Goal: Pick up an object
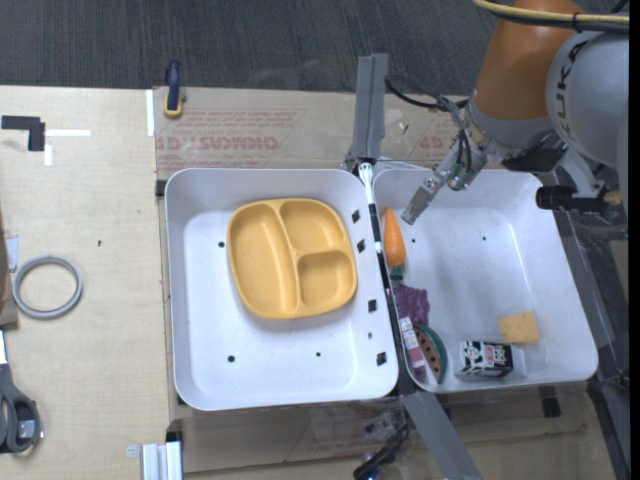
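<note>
The right bin (520,238) holds an orange carrot (393,240) against its left wall. Below the carrot lie a purple grape bunch (410,303) and a watermelon slice (428,353). A black-and-white small carton (487,359) and a yellow sponge-like block (518,327) sit near the bin's front right. My gripper (417,206) hangs over the bin's back left corner, tilted down-left, just above and to the right of the carrot's top end. I see nothing held in it.
A yellow divided plate (292,256) lies in the left bin (200,348). The centre divider (372,118) rises between the bins at the back. A grey tape ring (45,286) and scissors (15,418) lie on the bench at left.
</note>
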Available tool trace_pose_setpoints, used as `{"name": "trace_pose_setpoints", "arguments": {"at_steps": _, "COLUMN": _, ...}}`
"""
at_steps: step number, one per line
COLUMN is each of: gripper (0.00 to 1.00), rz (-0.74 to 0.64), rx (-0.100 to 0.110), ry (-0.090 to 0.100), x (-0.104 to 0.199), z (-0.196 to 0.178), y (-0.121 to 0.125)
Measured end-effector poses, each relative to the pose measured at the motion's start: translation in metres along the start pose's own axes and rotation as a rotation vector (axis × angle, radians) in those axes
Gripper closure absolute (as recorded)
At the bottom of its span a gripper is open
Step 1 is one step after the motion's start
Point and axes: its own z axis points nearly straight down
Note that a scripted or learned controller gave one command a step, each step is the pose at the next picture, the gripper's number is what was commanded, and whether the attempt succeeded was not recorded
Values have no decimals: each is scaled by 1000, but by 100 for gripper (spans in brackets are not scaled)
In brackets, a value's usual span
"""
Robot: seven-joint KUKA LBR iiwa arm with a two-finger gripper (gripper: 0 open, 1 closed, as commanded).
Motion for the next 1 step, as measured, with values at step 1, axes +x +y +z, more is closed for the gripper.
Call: {"name": "trace_pose_setpoints", "arguments": {"at_steps": 1, "gripper": 0, "rz": 390, "rx": 2, "ry": 0, "x": -1, "z": 1, "y": -3}}
